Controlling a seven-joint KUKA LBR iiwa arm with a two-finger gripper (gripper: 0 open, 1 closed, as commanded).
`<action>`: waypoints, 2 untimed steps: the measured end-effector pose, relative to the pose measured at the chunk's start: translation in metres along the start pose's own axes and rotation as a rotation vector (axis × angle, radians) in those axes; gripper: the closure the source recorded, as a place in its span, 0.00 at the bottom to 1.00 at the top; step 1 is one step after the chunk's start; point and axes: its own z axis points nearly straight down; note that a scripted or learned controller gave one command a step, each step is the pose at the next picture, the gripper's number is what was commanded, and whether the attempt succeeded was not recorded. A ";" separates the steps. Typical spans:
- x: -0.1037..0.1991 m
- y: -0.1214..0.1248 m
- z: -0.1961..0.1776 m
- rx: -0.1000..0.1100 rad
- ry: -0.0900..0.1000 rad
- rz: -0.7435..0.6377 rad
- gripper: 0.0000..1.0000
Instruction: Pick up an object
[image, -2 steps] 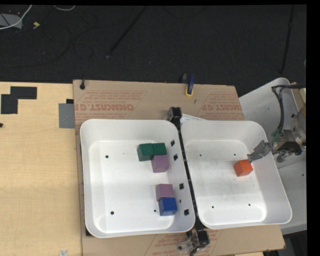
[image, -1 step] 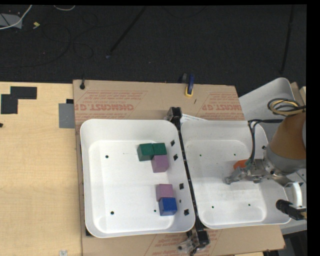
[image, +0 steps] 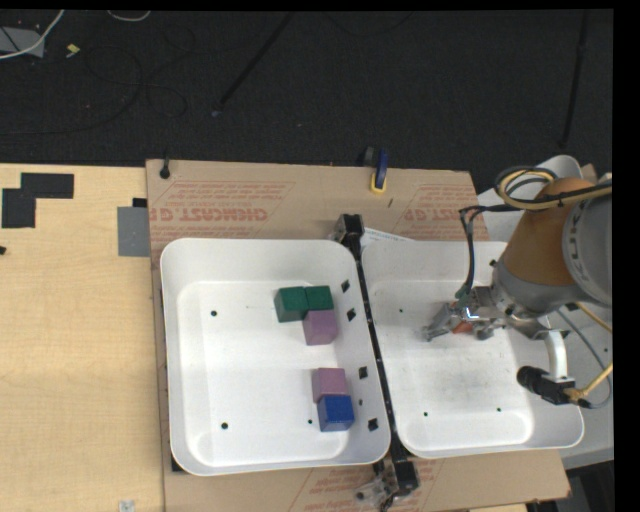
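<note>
In the left bin lie a green block, a purple block touching it, a second purple block lower down and a blue block against that one. My gripper hangs low over the right bin, near its middle, well to the right of all the blocks. A small reddish spot shows by the fingers, too small to identify. The arm's orange band rises above the wrist at the right.
A black divider with clips runs between the two bins. Cardboard lies under both bins, with a blue and yellow clamp at its far edge. Cables hang from the arm over the right bin's right side.
</note>
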 end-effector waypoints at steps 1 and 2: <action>-0.013 0.055 -0.001 -0.003 -0.003 0.003 0.00; -0.045 0.065 -0.001 -0.001 -0.002 0.004 0.00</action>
